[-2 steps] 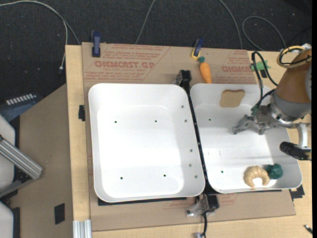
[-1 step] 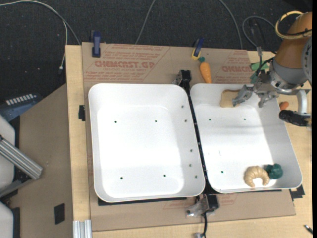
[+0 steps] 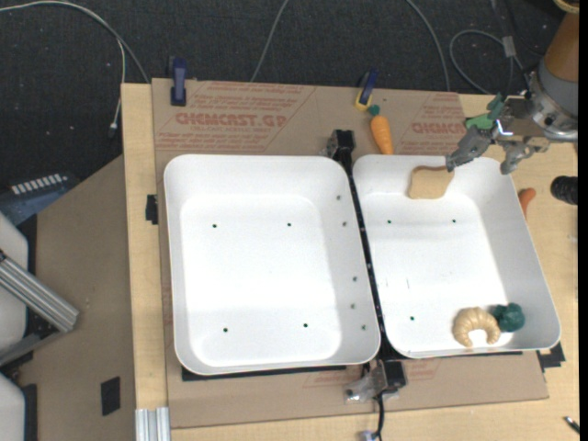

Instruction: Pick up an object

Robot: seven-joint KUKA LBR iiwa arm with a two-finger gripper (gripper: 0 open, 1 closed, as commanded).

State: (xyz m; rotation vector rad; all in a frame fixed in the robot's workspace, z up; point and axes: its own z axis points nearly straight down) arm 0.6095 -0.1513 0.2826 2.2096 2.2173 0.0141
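Worktop (image 3: 138, 246): cardboard-covered, printed with red lettering, bearing two shallow white bins side by side. Left bin (image 3: 175, 246): nothing is catalogued within it. Right bin (image 3: 542, 292): three candidate objects are held. Arm (image 3: 562, 58): entered from the right, its wrist poised above the far right corner of the right bin. Tool (image 3: 487, 154): two dark fingers are seen spread apart, nothing between them. Tan bread-like piece (image 3: 428, 184): lying at the far edge of the right bin, just beside the nearer finger; judged the likeliest target. Croissant (image 3: 478, 326): near corner, touching a small green item (image 3: 508, 317). Toy carrot (image 3: 381, 133): outside the bins. For a sound grasp, the tool should be centred over the tan piece before descent, so that both fingers clear the bin wall.
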